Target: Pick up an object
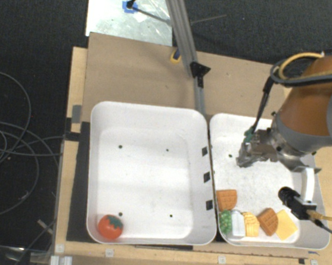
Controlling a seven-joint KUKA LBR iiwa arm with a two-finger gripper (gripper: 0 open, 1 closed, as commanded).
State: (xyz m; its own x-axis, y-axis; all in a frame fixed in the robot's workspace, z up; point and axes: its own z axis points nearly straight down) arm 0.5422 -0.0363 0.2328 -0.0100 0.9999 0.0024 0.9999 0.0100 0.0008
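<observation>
The gripper [244,159] is held above bare floor in the right bin [226,130], apart from the toy foods [254,221] clustered at its near edge; its state cannot be told

Toy food in two bins.
Red tomato [110,227] far left of gripper [245,158], alone in left bin; waffles [226,199] [268,221], corn [251,224], cheese [286,225], greens [226,222] clustered below it.

Red tomato [110,226], white bins [150,118], orange waffle [268,221].
</observation>
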